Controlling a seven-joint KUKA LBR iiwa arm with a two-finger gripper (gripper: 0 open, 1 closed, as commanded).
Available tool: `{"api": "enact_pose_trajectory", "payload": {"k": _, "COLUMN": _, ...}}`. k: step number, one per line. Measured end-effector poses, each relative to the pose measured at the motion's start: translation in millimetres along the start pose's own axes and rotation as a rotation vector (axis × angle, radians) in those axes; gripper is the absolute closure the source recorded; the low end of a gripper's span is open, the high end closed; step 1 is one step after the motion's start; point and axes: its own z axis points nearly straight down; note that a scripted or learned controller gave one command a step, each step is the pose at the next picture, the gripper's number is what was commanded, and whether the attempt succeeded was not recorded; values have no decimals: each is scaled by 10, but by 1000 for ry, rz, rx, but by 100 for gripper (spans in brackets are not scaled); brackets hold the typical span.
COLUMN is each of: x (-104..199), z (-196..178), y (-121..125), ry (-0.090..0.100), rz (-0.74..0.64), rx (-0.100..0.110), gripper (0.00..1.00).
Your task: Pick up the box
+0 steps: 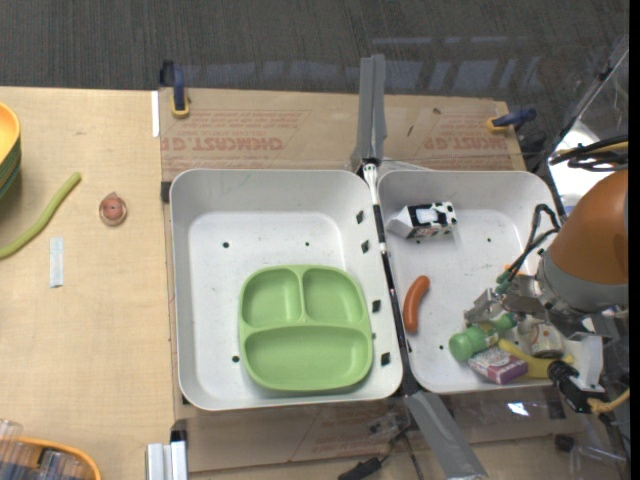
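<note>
We are reaching our gripper into the near right corner of the right bin, just above the box, which is lying unlifted beside a green toy; its grasp we cannot tell.

green plate, white bins, black-and-white patterned toy, orange-red sausage, pale pink box, green bottle, yellow banana
</note>
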Motion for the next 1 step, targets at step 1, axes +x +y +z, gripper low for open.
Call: {"api": "enact_pose_trajectory", "payload": {"k": 1, "x": -313, "z": -25, "y": 726, "ry": 6, "rz": -172, "rx": -3, "gripper": 0}}
